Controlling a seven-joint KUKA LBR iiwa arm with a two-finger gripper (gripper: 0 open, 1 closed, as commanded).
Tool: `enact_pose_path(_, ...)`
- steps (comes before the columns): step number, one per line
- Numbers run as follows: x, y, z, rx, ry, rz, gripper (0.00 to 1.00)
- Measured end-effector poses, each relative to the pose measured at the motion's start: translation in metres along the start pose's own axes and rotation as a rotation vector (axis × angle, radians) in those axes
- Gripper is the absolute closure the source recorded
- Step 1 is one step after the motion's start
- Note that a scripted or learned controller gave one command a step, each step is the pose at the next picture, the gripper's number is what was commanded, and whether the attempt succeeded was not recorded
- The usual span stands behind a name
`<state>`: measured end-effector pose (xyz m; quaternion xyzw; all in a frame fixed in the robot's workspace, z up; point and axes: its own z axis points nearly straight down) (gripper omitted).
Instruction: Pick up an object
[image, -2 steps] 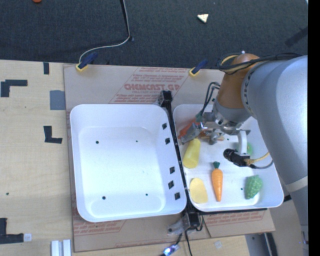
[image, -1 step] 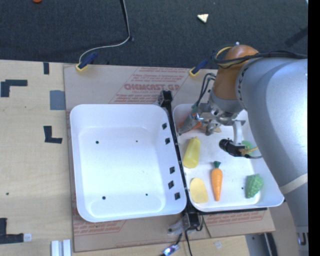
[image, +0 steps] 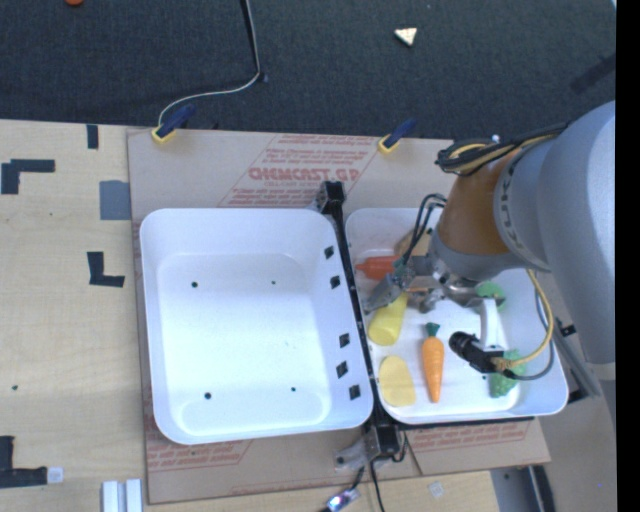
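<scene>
From my end the left bin (image: 240, 320) sat on the worktop (image: 60, 330) w/ just bare white floor. In the right bin (image: 540, 405) I saw a yellow piece (image: 388, 322) by the divider, a paler yellow piece (image: 397, 382) below it near the front wall, and a carrot (image: 432, 367) just beside both, tip toward the front. The tool (image: 405, 285) was low over the bin's left part, right above the yellow piece; fingers: couldn't tell. Green bits (image: 490, 292) lay under the arm (image: 520, 210).
</scene>
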<state>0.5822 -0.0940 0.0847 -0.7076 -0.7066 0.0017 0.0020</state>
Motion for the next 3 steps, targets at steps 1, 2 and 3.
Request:
enact_pose_path(1, 0.000, 0.003, -0.010, -0.004, -0.002, -0.003, 1.00)
enact_pose_path(2, 0.063, -0.057, -0.103, -0.002, 0.002, -0.006, 1.00)
enact_pose_path(3, 0.137, 0.024, -0.139, -0.012, 0.001, -0.012, 1.00)
